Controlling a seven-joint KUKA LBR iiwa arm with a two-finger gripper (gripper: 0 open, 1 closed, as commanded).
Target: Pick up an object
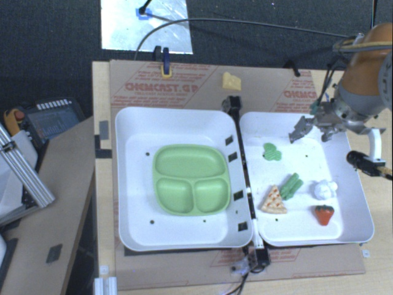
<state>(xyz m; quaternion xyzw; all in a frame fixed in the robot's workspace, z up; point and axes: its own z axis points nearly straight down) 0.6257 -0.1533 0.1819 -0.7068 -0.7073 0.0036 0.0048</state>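
The right white bin (344,226) holds a green broccoli piece (272,153), a green pod-shaped toy (290,185), a pizza slice (274,201), a small white object (323,190) and a red strawberry (324,214). My gripper (312,131) hangs over the bin's far right part, above and to the right of the broccoli. Its two grey fingers are spread apart with nothing between them. It touches none of the objects.
The left white bin (132,128) holds a green three-compartment plate (190,179). A yellow block (231,81) lies on the cardboard behind the bins. A black divider (241,165) runs between the bins. A device with a screen (52,120) sits at left.
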